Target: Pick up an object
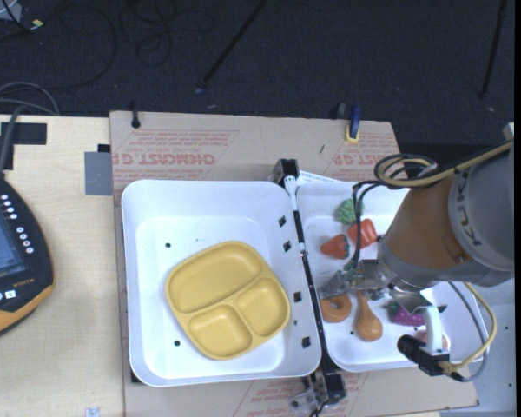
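Note:
The right white bin (365, 367) holds several small toys. An orange ring (335, 308) lies by the divider, with a tan pear-shaped piece (367, 320) to its right. Farther back sit a red piece (336, 247), a red-orange piece (365, 231) and a green leafy piece (347, 208). A purple piece (408, 317) pokes out from under the arm. My gripper (354, 280) hangs low over the bin's middle, just above the ring and the pear shape. The grey wrist with its orange band (421, 233) hides its far side.
The left white bin (148, 233) holds a yellow divided plate (227, 298). A black clip rail (297, 259) runs between the bins. A control pendant (9, 250) lies at the far left of the bench. Cables (469, 354) loop off the arm over the right bin's front corner.

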Controlling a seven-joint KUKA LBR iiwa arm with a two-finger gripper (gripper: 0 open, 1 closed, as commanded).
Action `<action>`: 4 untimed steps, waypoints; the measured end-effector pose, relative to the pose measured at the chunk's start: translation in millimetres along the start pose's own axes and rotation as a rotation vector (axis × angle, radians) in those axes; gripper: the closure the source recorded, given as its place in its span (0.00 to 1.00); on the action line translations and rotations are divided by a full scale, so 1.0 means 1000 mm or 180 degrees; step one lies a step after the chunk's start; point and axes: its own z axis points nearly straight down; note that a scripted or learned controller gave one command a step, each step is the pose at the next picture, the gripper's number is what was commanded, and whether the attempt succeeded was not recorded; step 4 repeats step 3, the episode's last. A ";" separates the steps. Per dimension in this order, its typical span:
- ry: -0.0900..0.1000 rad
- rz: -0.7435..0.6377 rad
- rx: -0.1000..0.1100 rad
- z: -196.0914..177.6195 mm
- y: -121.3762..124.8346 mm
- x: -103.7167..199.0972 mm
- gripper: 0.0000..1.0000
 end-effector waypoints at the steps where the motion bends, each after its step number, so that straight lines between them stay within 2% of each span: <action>1: 0.0034 0.0007 0.0017 -0.012 0.002 0.001 1.00; 2: 0.0031 -0.0028 0.0049 -0.169 -0.016 0.040 1.00; 3: 0.0033 -0.0035 0.0061 -0.270 -0.020 0.090 1.00; 4: 0.0033 -0.0035 0.0061 -0.270 -0.020 0.090 1.00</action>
